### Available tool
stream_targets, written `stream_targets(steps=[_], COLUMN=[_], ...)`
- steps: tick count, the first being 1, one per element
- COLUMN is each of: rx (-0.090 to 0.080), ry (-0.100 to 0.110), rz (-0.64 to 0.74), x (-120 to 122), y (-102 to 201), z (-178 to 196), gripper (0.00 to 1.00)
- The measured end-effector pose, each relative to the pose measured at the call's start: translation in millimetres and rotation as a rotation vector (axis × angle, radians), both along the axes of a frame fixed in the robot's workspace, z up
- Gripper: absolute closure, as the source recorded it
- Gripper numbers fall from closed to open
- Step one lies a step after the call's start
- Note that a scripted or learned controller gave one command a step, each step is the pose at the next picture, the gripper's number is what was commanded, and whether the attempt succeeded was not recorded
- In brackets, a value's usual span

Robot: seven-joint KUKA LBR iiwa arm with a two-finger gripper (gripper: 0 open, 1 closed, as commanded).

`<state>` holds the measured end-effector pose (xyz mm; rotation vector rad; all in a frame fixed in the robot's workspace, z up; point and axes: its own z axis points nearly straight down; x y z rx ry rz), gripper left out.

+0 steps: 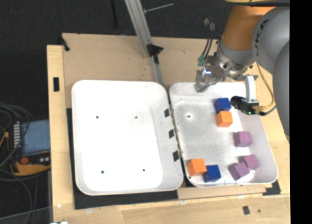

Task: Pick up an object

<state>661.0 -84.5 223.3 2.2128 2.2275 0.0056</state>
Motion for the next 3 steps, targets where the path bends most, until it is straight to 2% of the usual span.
stream_targets(steps=[1,2,3], rx=[-0.001,0.000,0.001], ry=[0.004,0.005,0.002], rz=[-0.001,0.001,0.001], x=[4,4,-5], y=[47,107,159], z=[-5,-7,6], gripper=[1.00,1.00,1.00])
